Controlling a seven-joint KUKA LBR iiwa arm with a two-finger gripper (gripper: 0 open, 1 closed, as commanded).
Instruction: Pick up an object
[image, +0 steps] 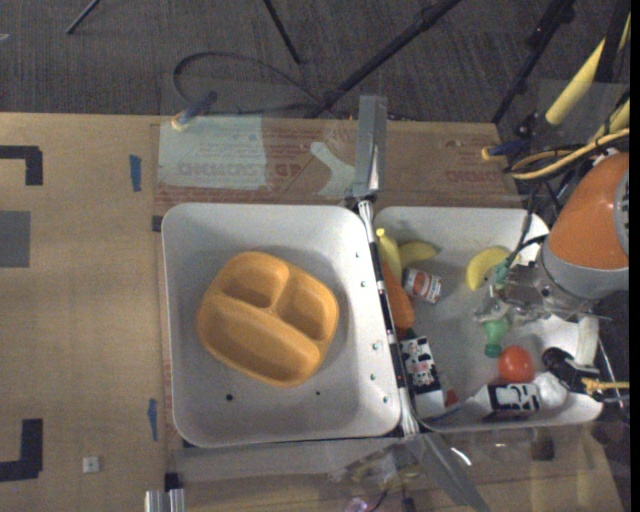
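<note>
Gripper (507, 292) is lowered into the right bin (455, 225) from the right edge; its state cannot be told. Nearest, a black-and-white bottle (515, 398) and red tomato (516, 363) are seen, then a green bottle (494, 335), can (423, 285) and bananas (418, 250). An orange divided tray (267, 317) is held in the left bin (200, 400).

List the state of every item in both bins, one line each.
orange divided tray: right way up, alone in the left bin.
can: on its side, right bin.
red ball: resting free on the bin floor.
green bottle: lying below the gripper.
carton: lying along the divider wall.
banana: lying by the gripper.
</note>
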